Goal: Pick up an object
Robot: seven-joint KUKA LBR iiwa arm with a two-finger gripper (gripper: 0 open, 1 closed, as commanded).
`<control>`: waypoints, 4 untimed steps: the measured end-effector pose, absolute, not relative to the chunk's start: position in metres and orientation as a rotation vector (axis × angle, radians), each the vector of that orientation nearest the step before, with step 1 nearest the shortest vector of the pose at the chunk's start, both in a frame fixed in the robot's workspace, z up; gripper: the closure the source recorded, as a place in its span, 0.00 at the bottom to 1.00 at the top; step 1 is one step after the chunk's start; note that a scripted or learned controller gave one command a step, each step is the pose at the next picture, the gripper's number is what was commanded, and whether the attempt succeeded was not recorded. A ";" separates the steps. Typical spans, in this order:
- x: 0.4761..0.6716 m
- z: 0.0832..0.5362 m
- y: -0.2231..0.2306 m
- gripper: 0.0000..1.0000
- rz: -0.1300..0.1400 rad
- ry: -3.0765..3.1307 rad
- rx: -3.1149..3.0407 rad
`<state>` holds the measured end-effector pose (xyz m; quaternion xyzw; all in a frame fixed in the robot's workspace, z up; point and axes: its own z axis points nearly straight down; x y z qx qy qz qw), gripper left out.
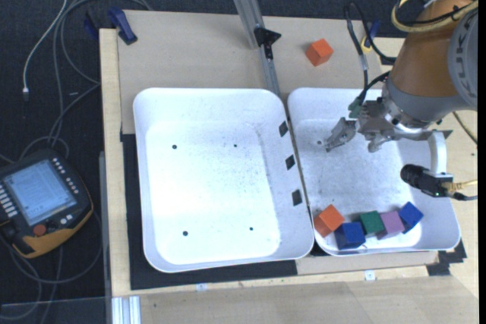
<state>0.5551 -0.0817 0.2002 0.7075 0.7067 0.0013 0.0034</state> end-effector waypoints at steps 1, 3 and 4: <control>0.553 0.211 -0.079 1.00 0.005 2.220 2.217; 0.554 0.232 -0.079 1.00 0.009 2.220 2.212; 0.608 0.198 -0.069 1.00 0.001 2.224 2.217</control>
